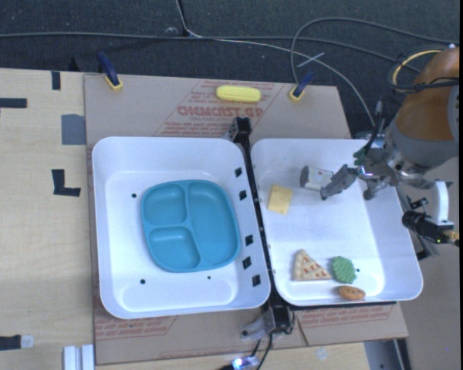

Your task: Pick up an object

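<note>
My bench [31, 230] is pale wood, with a big sheet of brown card [208, 114] lying on it. Two white bins sit side by side on the card. The left bin [112, 230] holds a blue plate [190, 225] with three parts. The plate lies flat, near the middle of its bin.

The right bin [386, 237] is where my food toys are. My arm [428, 129] comes in from the right side, over the far right corner of this bin. My hand [347, 183] hangs low over the back part of the bin. Its two dark fingers [336, 185] stand a little apart, and I see nothing between them. A small grey block [315, 178] lies just beside my fingers, on their left.

A yellow cheese square [279, 199] lies near the bin's left wall. At the front of the bin lie three small things in a bunch: a pizza slice [309, 267], a green lump [343, 268] and a little orange bit [351, 291].

A yellow banana [238, 93] rests on the card behind the bins, well apart from my hand.
</note>
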Controlling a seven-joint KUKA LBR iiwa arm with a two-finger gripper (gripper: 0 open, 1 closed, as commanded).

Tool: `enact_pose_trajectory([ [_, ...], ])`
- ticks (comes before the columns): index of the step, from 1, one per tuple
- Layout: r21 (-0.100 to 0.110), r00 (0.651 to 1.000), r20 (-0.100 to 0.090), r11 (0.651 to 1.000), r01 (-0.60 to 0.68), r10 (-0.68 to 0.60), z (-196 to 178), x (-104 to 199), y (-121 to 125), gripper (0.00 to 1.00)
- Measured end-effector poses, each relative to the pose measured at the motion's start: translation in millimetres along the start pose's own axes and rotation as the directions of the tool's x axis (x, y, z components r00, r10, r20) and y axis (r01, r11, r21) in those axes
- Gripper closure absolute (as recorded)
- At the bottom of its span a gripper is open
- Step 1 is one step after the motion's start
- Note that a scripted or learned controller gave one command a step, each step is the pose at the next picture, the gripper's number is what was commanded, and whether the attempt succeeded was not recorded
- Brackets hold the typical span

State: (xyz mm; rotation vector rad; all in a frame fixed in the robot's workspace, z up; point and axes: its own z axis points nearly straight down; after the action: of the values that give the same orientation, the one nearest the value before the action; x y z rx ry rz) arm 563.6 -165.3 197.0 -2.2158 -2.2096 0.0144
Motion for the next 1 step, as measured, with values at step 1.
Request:
enact_pose_trajectory([
  [1, -0.014, 1.000, 0.003, 1.000, 0.004, -0.004, -8.0, 0.3, 3.0, 0.00],
])
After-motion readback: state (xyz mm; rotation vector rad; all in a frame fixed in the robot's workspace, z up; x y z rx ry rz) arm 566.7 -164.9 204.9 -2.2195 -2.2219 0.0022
